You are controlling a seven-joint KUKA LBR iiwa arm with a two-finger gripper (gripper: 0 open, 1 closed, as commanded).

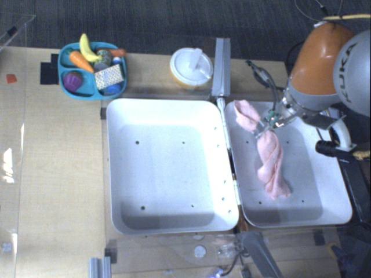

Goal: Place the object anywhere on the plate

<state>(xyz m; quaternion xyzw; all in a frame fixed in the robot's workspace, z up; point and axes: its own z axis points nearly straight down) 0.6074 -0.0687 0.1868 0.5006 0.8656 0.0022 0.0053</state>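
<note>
Lying in the right bin, a pink cloth stretches from near the back left corner down toward the middle of the floor, twisted along its length and bunched at both ends. Item: soft, light, limp; by the look of it, it will sag and trail when lifted, and a pinch at the twisted middle or the upper bunch should gather enough folds to hold. The gripper sits low over the upper part of the cloth, touching or nearly touching it; its opening and whether it has any fabric cannot be told from this angle. Left bin: white, shallow, set edge to edge with the right one. Beyond the left bin's back edge, on the bench, stand a white lidded container and a blue divided plate holding toy food, a banana and a carrot among them. That plate is well apart from the cloth, so a long carry is likely.
</note>
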